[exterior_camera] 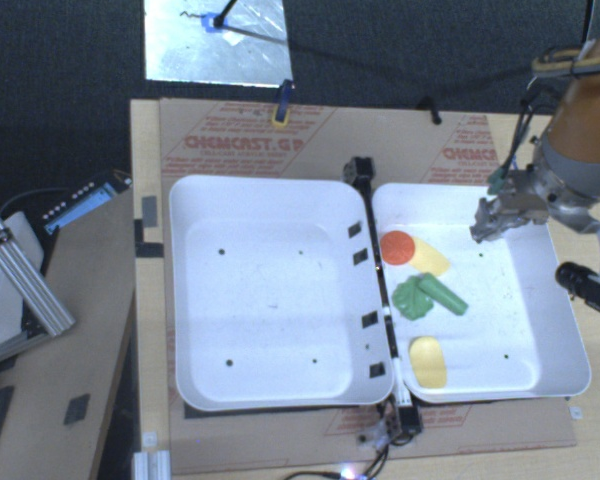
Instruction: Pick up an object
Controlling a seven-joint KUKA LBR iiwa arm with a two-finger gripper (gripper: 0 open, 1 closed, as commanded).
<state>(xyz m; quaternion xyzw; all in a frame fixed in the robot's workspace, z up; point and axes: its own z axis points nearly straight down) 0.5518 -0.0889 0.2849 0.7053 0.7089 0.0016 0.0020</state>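
The things to be picked all lie in the right bin [560,368], gathered toward its left wall beside the divider. Nearest the top is a round orange-red piece [397,247], and a pale yellow piece [430,259] sits touching it on its right. Just below them lies a green toy vegetable [427,296], leafy at its left end with a longer stem pointing down to the right. Lower still, well apart from the green one and near the bin's front edge, lies a yellow oval piece [428,360]. The gripper [490,223] hangs over the upper right part of the same bin, to the right of the orange-red piece and clear of all four objects; nothing shows between its fingers, and from this angle I cannot tell whether they are spread or pressed together. Above it the arm's grey wrist and orange band [585,118] come in from the right. The left bin [270,288] lies alongside, its white floor marked with a few small dark dots. Both bins rest on a cardboard sheet [250,138] printed with red lettering, and a shiny silver sheet [215,26] lies on the dark floor beyond the bench.
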